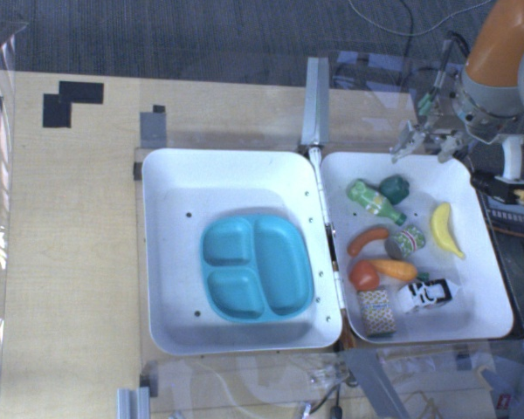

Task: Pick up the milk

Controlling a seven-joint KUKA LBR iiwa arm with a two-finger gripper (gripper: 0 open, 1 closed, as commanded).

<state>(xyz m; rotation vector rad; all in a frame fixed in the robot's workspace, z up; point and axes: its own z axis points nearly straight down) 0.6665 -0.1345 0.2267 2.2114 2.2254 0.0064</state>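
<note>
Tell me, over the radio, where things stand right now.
Gripper above the right bin's far edge, nothing in it. Milk lying near the bin's front, untouched. Carrot and patterned can close beside it.

A robotics lab: a pale wooden surface (79,234) carries two white bins (166,260) fixed by metal brackets (313,103), with loose cables (393,11) over grey carpet (201,24).

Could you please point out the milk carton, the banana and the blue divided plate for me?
milk carton (430,292), camera view, on its black-and-white patterned side.
banana (445,229), camera view, middle of its curved yellow body.
blue divided plate (284,267), camera view, floor of its large right compartment.
</note>
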